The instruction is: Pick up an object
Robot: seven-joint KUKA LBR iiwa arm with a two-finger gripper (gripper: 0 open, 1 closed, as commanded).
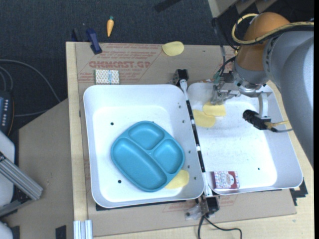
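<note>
Pale yellow flat wedge (215, 110), soft-looking, perhaps foam or plastic: lies in the shallow white plastic bin on the right (279, 168), near its far left corner, just under the pincer (218, 97). Touches or overlaps a rounder pale yellow piece (203, 118) lying closer to the divider; impossible to say which.

Cannot tell whether the pincer stands apart or together: too blurred, and shaded by the wrist. Judged as the closing-in stage, with no sign of a lift yet.

To do it well: come straight down over the wedge's middle, away from the seam with its neighbour, so as to take one piece alone. Bite across the narrow way. Press lightly: thin, flat, on a smooth floor, likely to slide rather than rise. Lift slowly and check for a catch before swinging away. Keep clear of the bin wall close on the left.

Materials, big to small:
- Brown cardboard sheet (129, 59) on the worktop, matt, printed in red.
- Shallow white plastic bin on the left (94, 103), smooth, with rounded corners.
- Turquoise divided plastic plate (147, 155) inside it, glossy, three compartments, partly covering a third yellow piece (178, 179).
- Small red-and-white printed packet (224, 179) at the right bin's near edge, flat.
</note>
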